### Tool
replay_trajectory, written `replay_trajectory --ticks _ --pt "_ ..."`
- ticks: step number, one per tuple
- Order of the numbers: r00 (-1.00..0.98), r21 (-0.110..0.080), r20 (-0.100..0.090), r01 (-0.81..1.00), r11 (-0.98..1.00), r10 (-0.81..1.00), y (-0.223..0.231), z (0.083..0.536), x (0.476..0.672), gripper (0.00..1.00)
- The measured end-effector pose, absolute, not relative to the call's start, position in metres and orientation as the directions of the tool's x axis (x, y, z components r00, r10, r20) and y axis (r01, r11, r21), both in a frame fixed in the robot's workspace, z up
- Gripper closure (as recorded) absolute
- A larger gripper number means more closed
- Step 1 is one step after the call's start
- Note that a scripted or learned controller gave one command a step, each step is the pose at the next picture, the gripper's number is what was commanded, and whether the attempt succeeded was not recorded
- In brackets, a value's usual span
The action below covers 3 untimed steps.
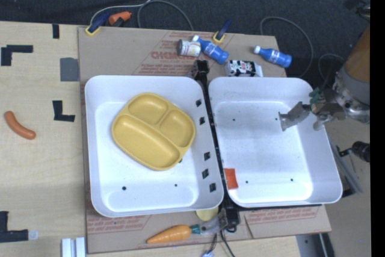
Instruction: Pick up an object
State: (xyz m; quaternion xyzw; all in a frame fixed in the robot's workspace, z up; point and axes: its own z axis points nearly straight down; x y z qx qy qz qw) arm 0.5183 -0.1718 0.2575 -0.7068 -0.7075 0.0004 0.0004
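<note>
Worktop (42, 87) carries two white bins side by side. Left bin (102, 189) holds a yellow divided plate (153, 129) lying flat near its middle. Right bin (319, 183) has the grey hand (296, 115) over its right rim, holding nothing visible; whether it is spread or pressed together I cannot tell. Toy carrot (168, 234) lies just near of the bins.

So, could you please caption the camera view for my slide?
Gripper at the right bin's edge; yellow plate in the left bin.
</note>
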Motion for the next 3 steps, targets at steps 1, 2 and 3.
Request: replay_trajectory --ticks 1,2,3 --pt "-0.002 0.005 -0.003 1.0 0.002 1.0 -0.145 0.082 0.546 0.0" --pt "-0.007 0.007 -0.002 1.0 0.007 1.0 -0.098 0.086 0.617 0.0" --pt "-0.003 0.004 -0.001 1.0 0.003 1.0 -0.116 0.085 0.671 0.0"
